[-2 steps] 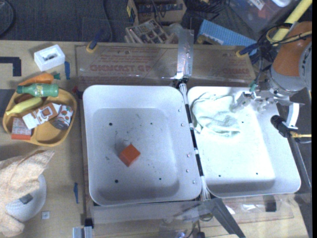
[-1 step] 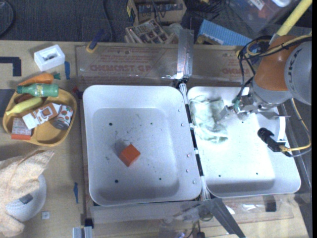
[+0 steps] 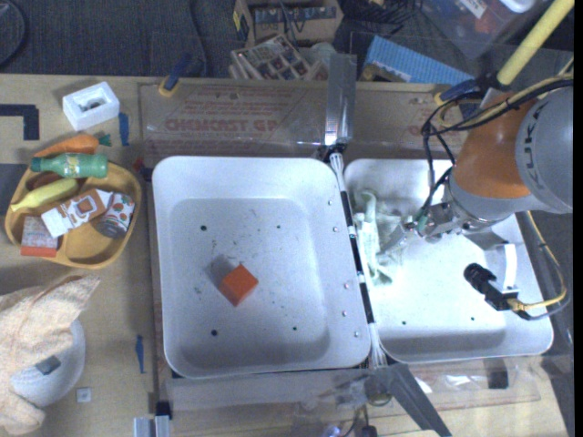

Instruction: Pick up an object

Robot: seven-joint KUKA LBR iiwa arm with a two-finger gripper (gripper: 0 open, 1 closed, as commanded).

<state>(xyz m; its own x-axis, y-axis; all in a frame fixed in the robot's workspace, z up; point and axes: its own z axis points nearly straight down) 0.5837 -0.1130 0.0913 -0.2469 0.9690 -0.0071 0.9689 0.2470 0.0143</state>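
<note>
Pale green item: a crumpled, soft-looking green and white piece [image 3: 372, 235] lies in the right bin [image 3: 455, 330], along its left wall, from the far end toward the middle
Gripper: the gripper [image 3: 414, 226] sits low over the right bin, just beside the pale green item's right edge; I cannot tell whether it touches the item
Gripper state: the view is too blurred to tell how far open it is or whether it has hold of anything
Orange block: 1 small orange block [image 3: 241, 285] with a grey face on its left rests on the floor of the left bin [image 3: 182, 185], near the middle, well apart from the gripper
Bins: 2 shallow white bins side by side, meeting along their middle rims
Arm: the grey arm [image 3: 510, 167] with its orange band reaches in from the right, above the right bin's far side
Bench, left side: a yellow bowl [image 3: 86, 251] holds a green bottle [image 3: 75, 165] and small packets; a white box [image 3: 91, 106] stands beyond it; a beige cloth [image 3: 41, 321] lies nearer the camera
</note>
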